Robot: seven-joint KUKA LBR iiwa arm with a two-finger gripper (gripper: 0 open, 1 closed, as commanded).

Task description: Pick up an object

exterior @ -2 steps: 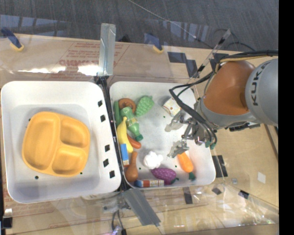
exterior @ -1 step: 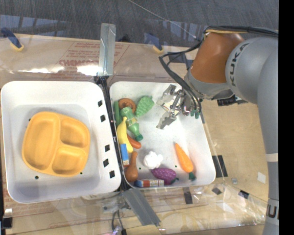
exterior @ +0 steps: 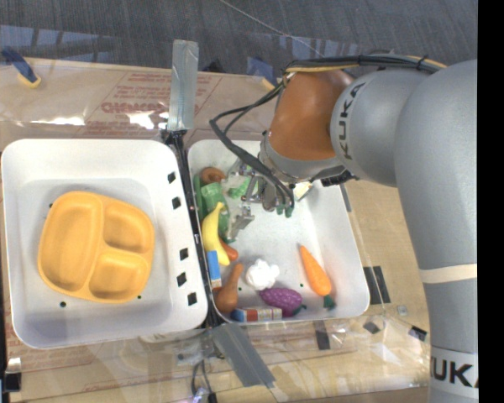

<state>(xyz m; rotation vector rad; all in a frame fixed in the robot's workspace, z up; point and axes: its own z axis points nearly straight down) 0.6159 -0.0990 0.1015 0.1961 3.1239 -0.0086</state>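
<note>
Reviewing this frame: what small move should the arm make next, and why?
Probably lower the claw a little onto the yellow banana just beside it in the right bin. The claw hangs over the toys crowded along that bin's left wall, with nothing visibly between its fingers.

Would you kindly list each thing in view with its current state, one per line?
Gripper: low in the right bin, over the green toy.
Yellow tray: lying flat in the left bin, compartments up.
Carrot: lying loose on the right bin floor.
Purple grapes: resting near the front wall.
Banana: lying along the left wall.
White toy: loose, mid-bin.
</note>
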